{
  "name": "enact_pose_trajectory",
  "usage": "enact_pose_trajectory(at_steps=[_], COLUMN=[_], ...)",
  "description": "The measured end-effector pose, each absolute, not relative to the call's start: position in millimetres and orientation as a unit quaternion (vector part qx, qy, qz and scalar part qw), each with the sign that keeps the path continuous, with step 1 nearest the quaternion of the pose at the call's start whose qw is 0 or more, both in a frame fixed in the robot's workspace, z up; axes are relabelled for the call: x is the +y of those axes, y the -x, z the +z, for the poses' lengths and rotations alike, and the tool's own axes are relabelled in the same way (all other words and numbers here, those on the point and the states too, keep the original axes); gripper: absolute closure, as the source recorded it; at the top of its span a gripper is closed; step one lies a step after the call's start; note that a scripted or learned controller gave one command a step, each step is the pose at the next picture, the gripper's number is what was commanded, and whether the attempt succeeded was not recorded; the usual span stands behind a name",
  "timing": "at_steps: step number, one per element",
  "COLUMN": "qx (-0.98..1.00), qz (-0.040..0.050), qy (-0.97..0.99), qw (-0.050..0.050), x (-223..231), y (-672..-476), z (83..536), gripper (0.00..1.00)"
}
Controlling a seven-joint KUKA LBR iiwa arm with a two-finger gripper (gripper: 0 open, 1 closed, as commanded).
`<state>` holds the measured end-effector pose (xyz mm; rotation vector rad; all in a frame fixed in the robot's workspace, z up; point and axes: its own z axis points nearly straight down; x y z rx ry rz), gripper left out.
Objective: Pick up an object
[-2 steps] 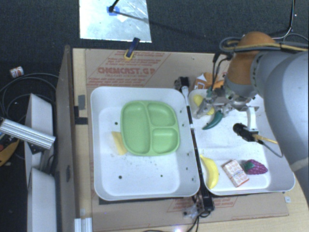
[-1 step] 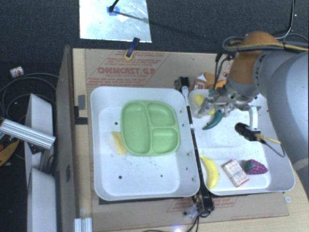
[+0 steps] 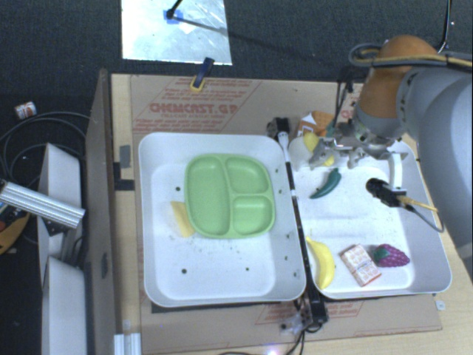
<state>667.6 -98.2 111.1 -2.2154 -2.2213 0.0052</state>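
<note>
My gripper (image 3: 344,152) hangs over the far end of the right bin (image 3: 432,261), below the grey arm with its orange band. Just in front of it and to the left a dark green chili pepper (image 3: 326,184) lies on the bin floor, apart from the gripper. A yellow and orange item (image 3: 312,133) sits at the bin's far left corner, partly hidden by the gripper. Near the front edge lie a banana (image 3: 321,262), a small red and white box (image 3: 360,264) and a purple bunch of grapes (image 3: 391,256).
The left bin (image 3: 159,272) holds a green divided plate (image 3: 228,197) and a yellow piece (image 3: 180,218) beside the plate's left edge. A ridge where the bins meet (image 3: 294,205) runs between them. Cables and metal parts lie off the bench at left.
</note>
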Motion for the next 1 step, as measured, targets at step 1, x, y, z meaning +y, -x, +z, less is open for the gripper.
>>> enact_pose_trajectory(at_steps=[1], qx=[-0.708], qz=[0.0076], qy=[0.706], qw=[0.012], x=[-115.4], y=[-663.0], z=[79.6], gripper=[0.00])
